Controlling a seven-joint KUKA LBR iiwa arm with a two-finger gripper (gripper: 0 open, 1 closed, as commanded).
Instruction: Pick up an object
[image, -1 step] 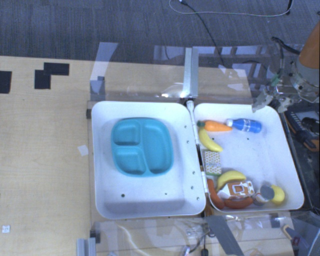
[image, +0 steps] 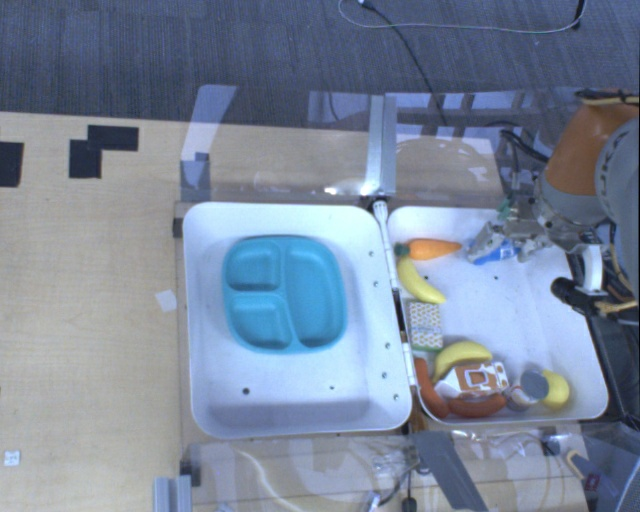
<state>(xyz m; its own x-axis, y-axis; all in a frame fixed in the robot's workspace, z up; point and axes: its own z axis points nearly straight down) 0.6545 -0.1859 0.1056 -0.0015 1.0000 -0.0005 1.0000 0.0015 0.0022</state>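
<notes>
I am at the approach step: nothing is lifted yet. My tool (image: 510, 240) hangs low at the far right corner of the right bin (image: 590, 345), and it is too small and blurred against the wrist for me to tell how it is set. Something blue-and-white (image: 492, 254) lies just beneath it, touching or nearly so; I judge this the likeliest thing to take, though I cannot say it is gripped.

The next move, as I see it, calls for settling straight down over that piece and closing squarely on it, keeping off the bin wall close behind.

Nearby lie a carrot (image: 434, 249) and, just in front of it, a banana (image: 420, 282), both against the divider. Further forward sit a patterned card (image: 425, 325), a second banana (image: 462, 354), an orange-and-white carton (image: 482, 379) and a small yellow piece (image: 556, 390), crowded at the near edge. The left bin (image: 210, 400) holds a blue divided plate (image: 285, 293), well apart from my reach.
</notes>
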